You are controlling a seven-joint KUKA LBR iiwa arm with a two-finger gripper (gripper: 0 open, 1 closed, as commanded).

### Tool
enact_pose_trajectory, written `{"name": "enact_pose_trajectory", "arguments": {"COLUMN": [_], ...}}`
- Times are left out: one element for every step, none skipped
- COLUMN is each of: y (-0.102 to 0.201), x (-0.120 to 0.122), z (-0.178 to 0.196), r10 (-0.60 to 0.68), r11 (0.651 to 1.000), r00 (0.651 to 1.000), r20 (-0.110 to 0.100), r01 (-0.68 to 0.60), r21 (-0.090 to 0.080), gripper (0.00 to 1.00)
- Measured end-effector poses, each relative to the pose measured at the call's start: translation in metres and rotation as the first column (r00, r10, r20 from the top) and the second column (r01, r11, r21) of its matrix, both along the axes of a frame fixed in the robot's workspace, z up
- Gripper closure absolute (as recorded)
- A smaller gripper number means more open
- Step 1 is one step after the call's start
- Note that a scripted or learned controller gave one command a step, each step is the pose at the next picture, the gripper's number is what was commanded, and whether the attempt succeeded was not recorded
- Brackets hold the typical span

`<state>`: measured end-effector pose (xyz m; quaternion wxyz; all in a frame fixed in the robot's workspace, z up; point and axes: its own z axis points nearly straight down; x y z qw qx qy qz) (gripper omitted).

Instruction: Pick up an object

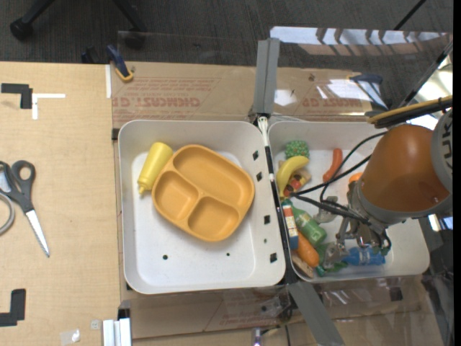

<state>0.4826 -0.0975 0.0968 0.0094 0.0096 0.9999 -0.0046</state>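
The right bin (403, 269) holds a pile of toy food: a banana (291, 170), a green broccoli-like piece (296, 150), a thin red-orange pepper (332, 164), a green bottle (310, 228), a carrot (307, 251) and a blue item (366, 256). My gripper (354, 238) is down in the front part of that bin, just above the blue item, under the orange wrist band (403, 171). Cables and the wrist hide much of the gripper.
The left bin (144, 265) holds an orange divided plate (202, 192) and a yellow bottle (153, 166) beside it. Scissors (25, 200) lie on the bench at far left. A metal divider (265, 85) stands between the bins at the back.
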Motion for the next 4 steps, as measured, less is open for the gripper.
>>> {"name": "enact_pose_trajectory", "arguments": {"y": [-0.033, -0.033, -0.063, -0.062], "x": [0.105, 0.107, 0.165, 0.165], "z": [-0.003, 0.007, -0.002, -0.002], "r10": [-0.027, -0.025, -0.167, -0.167], "r11": [1.000, 1.000, 0.986, 0.986], "r00": [1.000, 1.000, 0.986, 0.986], "r20": [-0.012, -0.008, -0.010, -0.010], "r01": [0.027, 0.026, 0.167, 0.167], "r21": [0.008, 0.007, 0.010, 0.010], "gripper": [0.00, 1.00, 1.00, 0.00]}}
